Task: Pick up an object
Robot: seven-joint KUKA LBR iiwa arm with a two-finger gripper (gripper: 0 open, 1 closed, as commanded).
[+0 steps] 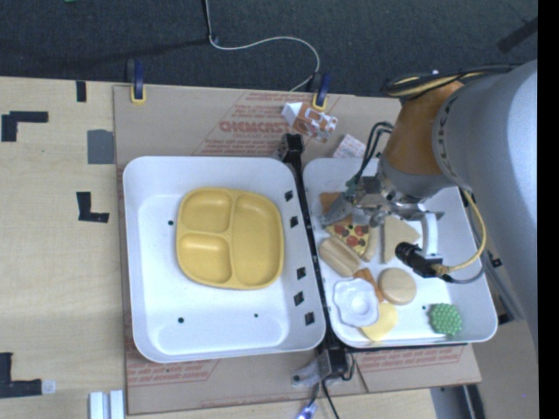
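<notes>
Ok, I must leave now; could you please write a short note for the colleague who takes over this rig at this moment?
Pincer: low over the upper part of the right white bin, above the pizza-slice toy; no object visible between its fingers.
Things: toy foods lie in the right bin, among them a hot-dog bun, a fried egg, a round tan bun and a green bumpy ball. The yellow divided plate sits in the left white bin.
Done: nothing lifted yet.
Left: grasp one object and raise it.
</notes>
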